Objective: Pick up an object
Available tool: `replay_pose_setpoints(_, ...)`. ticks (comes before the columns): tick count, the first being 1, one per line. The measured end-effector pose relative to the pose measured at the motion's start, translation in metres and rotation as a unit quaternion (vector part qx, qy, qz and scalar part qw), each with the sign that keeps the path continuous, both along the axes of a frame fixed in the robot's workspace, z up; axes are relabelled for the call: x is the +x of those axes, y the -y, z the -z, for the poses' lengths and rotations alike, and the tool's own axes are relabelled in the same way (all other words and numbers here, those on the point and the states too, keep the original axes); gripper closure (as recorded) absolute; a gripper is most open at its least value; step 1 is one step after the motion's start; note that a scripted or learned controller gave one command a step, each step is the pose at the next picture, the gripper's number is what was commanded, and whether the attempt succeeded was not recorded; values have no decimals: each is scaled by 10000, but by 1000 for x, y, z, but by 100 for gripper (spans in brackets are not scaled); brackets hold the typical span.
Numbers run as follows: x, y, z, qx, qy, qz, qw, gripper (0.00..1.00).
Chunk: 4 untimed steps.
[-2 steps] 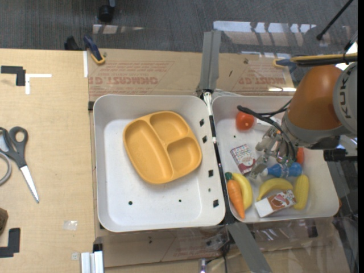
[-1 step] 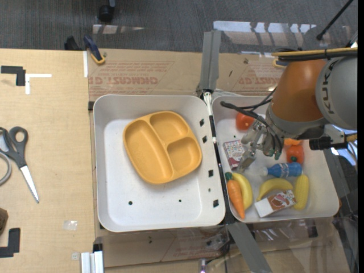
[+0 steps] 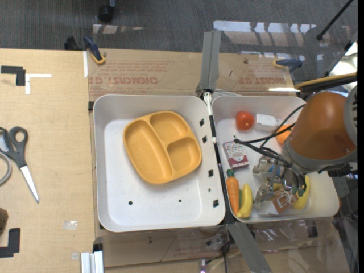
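You are looking down on the right bin [image 3: 318,212], where the gripper [image 3: 277,191] is hanging low over the near part of the floor, with the orange band [image 3: 319,127] of the arm above it blocking much of the far right side. Cables and mechanism are cluttering the tool, so you cannot tell whether it is released or clenched, and nothing is visibly seated in it.

The nearest candidates are lying to the gripper's left in the view. The banana [image 3: 245,201] is resting close beside the tool, its long axis running roughly from the far side of the bin toward the near wall. The carrot [image 3: 232,191] is lying just beyond it, parallel to it and against the divider side. A small brownish item [image 3: 282,202] is sitting directly under the tool, partly hidden; its identity is unclear. A second yellow piece [image 3: 303,191] is showing just to the right of the tool.

The red packet [image 3: 236,154] and the tomato [image 3: 245,120] are lying farther off, toward the far wall. The yellow divided plate [image 3: 162,145] is occupying the left bin [image 3: 108,169], well apart.

In judgement, the move turns on a short sideways shift toward the banana, closing across its narrow width.
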<state>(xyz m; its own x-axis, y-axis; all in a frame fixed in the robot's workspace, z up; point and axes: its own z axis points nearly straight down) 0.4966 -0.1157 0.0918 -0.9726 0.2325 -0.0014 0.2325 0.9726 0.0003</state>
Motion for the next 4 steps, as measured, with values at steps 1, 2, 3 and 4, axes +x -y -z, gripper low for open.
replay_pose_setpoints(1,63,2,-1,0,15,410,9992,0)
replay_pose_setpoints(2,135,99,-43,-11,36,485,9988,0)
replay_pose_setpoints(3,141,91,-2,1,22,913,9958,0)
replay_pose_setpoints(4,144,91,-14,-8,63,902,9959,100)
